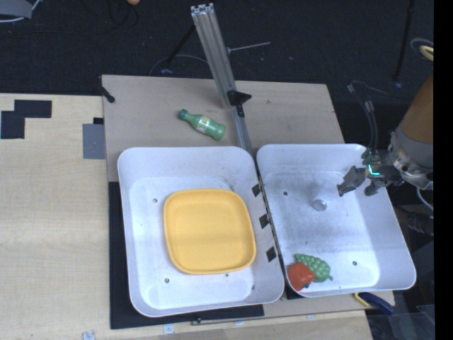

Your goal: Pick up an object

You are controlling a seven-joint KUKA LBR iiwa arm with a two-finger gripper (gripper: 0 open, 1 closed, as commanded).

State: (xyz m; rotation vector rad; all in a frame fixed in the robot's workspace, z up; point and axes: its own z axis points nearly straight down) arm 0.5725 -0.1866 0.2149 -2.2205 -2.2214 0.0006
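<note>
The jaws (352, 183) are seen low over the right bin (396, 261), too small for their opening to be judged. The red and green toy (306, 272) lies well apart in the near-left corner; a closure here would likely catch nothing.
</note>
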